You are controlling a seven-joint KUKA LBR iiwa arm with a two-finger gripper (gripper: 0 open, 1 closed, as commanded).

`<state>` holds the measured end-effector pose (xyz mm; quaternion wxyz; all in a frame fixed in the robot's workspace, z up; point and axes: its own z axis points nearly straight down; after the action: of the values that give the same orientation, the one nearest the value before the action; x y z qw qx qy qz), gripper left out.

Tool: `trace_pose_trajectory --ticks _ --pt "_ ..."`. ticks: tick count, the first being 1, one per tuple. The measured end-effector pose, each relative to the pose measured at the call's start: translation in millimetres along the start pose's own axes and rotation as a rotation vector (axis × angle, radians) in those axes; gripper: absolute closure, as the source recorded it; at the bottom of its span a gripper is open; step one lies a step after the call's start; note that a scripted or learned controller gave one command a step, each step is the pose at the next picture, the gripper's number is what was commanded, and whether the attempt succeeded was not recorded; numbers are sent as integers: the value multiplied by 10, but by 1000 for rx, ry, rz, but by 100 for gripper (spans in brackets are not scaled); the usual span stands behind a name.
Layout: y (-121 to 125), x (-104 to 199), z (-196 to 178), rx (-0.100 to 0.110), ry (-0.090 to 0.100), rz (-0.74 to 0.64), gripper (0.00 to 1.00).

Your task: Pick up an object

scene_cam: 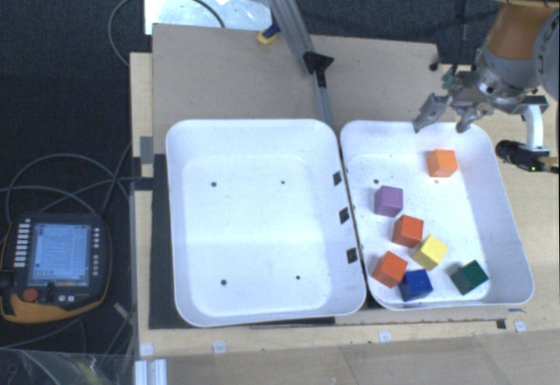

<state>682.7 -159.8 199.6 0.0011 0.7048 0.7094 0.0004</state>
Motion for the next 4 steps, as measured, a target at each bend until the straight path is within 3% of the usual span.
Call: trace_pose_trajectory --ticks 1,2,3,4 --pt "-1 -3 0 0 -1 1 0" --pt "-36 -14 614 4 0 3 0" --pt "34 -26 826 -22 -6 0 0" --pt "41 -39 720 -25 -10 -3 100"
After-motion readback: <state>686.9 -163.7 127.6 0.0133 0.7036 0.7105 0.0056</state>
